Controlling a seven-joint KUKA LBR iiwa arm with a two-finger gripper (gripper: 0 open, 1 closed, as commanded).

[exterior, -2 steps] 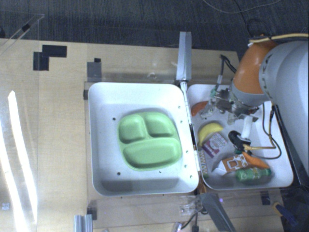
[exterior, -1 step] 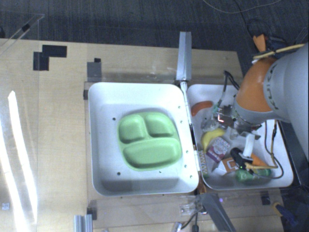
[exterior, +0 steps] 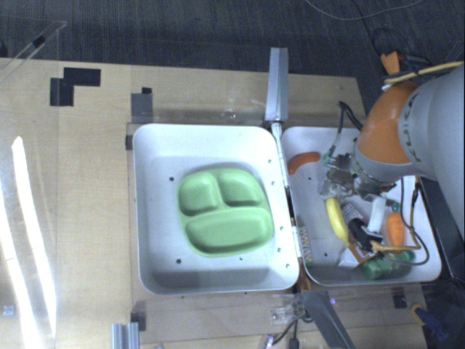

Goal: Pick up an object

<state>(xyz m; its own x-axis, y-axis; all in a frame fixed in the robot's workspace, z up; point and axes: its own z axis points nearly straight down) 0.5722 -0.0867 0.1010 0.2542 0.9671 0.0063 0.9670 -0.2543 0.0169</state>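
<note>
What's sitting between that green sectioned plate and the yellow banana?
In the camera view, bare white floor of the left bin, then the metal divider where the two bins meet, lies between the green plate and the banana. No other object lies there.

- A green divided tray lies in the middle of the left bin.
- A metal post stands just behind the left bin's far right corner.
- Black tape marks sit on the wooden bench, beyond the left bin's far left corner.
- A dark cable loops on the floor, well behind the left bin.
</note>
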